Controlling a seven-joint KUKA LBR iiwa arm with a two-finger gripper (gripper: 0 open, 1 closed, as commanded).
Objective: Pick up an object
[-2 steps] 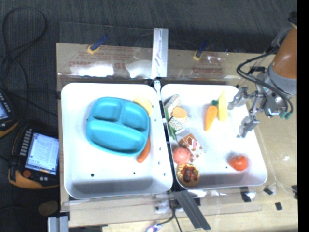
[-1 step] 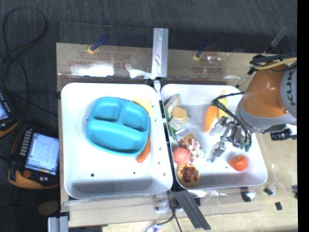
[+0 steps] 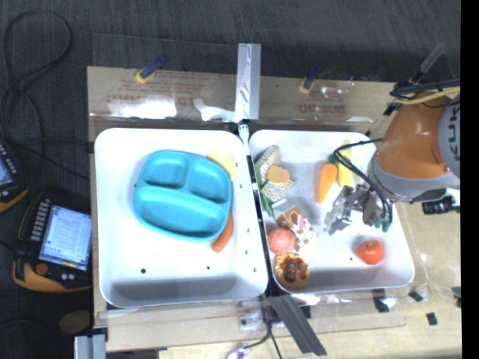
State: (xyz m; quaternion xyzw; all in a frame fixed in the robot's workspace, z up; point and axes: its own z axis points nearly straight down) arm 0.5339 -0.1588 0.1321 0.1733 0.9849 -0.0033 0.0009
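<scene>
Two shallow white bins sit side by side across the middle of the frame. The left bin [image 3: 120, 275] holds a blue divided plate [image 3: 183, 193] lying upside down or tilted across its upper centre, with a yellow item [image 3: 223, 161] peeking out at the plate's upper right edge and an orange carrot-like piece [image 3: 224, 234] lying along its lower right edge, close to the wall shared with the other bin. The right bin [image 3: 389, 271] holds a scatter of toy foods: a patterned packet with a tan round piece [image 3: 274, 178] in its upper left, an orange carrot [image 3: 326, 181] standing slantwise near the top centre with a yellow piece [image 3: 345, 173] just beside it on the right, a small red and white box [image 3: 297, 224] near the middle, a pink round fruit [image 3: 281, 239] just below and left of the box, a dark brown and yellow item [image 3: 291, 269] at the lower left corner, and a red tomato [image 3: 370, 251] toward the lower right. The arm reaches in from the right edge of the frame, its orange band above the wrist, and the gripper [image 3: 338, 217] hangs over the middle of the right bin, between the carrot above and the tomato below right. Its fingers [image 3: 333, 219] point down and to the left with nothing seen between them; whether they are spread or closed cannot be told from this angle.
</scene>
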